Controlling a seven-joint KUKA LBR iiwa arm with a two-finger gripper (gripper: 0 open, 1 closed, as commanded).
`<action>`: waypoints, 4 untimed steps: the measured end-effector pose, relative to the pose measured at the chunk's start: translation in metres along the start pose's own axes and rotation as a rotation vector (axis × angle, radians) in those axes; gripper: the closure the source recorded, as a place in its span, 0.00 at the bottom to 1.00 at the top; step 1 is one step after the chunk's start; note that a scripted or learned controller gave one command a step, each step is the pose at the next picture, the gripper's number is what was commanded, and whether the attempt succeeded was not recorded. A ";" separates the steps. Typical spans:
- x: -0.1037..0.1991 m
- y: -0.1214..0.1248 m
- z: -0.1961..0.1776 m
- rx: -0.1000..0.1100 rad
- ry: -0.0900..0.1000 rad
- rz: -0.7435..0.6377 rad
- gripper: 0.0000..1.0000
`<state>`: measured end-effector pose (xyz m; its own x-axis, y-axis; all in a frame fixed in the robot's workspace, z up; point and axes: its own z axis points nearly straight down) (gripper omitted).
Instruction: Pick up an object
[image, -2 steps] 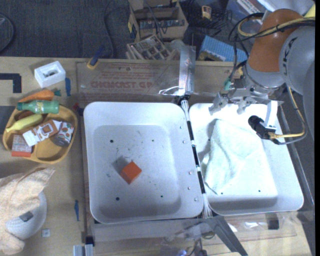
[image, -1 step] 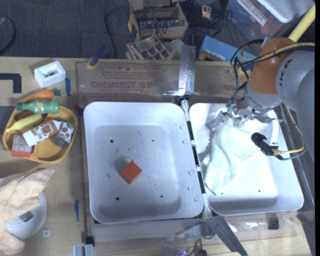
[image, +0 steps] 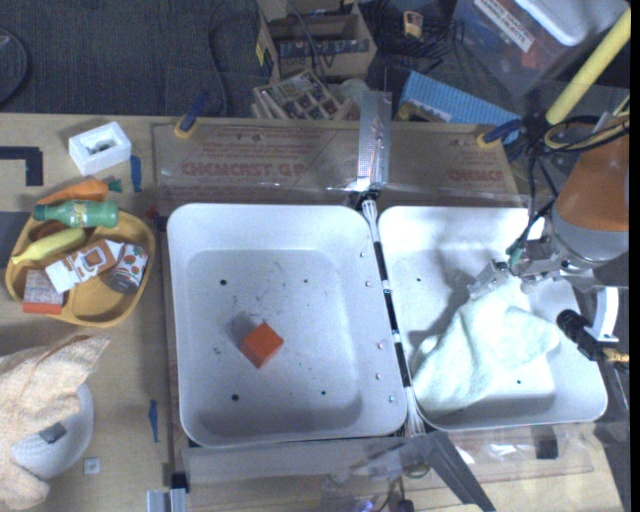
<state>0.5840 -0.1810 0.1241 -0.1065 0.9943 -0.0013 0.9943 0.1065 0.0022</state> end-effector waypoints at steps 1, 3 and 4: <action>0.031 -0.025 0.034 -0.009 -0.003 -0.029 0.00; 0.072 0.072 0.036 -0.004 -0.001 -0.042 0.00; 0.042 0.089 0.000 -0.002 -0.002 0.201 0.00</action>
